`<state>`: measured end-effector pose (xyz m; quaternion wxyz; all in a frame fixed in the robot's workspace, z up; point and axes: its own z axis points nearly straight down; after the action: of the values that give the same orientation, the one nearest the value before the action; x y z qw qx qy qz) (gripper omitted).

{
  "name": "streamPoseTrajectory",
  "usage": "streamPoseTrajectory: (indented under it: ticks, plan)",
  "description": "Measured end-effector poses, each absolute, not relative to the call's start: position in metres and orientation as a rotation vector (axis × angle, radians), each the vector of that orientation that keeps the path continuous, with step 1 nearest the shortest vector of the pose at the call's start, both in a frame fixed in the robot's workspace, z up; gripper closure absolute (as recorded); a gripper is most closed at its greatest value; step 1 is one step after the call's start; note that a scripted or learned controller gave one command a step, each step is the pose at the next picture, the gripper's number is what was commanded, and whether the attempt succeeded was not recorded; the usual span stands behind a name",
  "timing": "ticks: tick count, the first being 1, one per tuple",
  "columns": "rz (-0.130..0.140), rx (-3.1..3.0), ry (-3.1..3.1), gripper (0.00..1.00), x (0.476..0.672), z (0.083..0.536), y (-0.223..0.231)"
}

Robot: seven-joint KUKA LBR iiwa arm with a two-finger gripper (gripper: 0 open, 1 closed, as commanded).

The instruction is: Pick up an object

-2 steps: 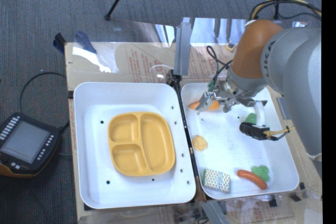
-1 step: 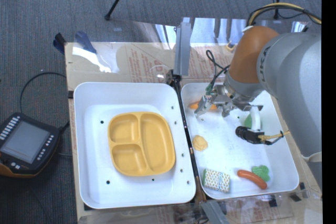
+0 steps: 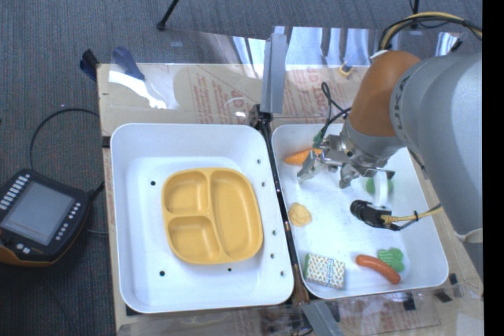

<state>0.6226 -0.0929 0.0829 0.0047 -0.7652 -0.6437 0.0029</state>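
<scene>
My gripper (image 3: 324, 175) hangs over the upper part of the right bin (image 3: 425, 248), fingers apart and pointing down, with only white bin floor between them. An orange carrot-like piece (image 3: 297, 157) lies just beyond the left fingertip (image 3: 305, 171), close to it. A small yellow piece (image 3: 299, 214) lies on the bin floor below the gripper. Near the front wall are a patterned green-and-white packet (image 3: 325, 270), a red sausage (image 3: 378, 268) and a green piece (image 3: 391, 256). A pale green and white item (image 3: 381, 186) lies right of the gripper.
The left bin (image 3: 134, 169) holds a yellow divided plate (image 3: 213, 215). A black plug on a yellow cable (image 3: 370, 214) hangs from the arm over the right bin. The divider between the bins (image 3: 280, 224) runs just left of the gripper. A teach pendant (image 3: 35, 216) lies far left.
</scene>
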Motion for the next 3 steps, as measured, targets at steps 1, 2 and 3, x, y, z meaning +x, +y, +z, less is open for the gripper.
streamPoseTrajectory:
  ticks: [1,2,3]
  plan:
    - [0.003,-2.339,-2.09,0.0,0.644,0.115,-0.083]
    - [0.007,-2.337,-2.089,0.0,0.643,0.113,-0.083]
    - [0.006,-1.997,-2.416,0.0,0.643,0.083,-0.13]
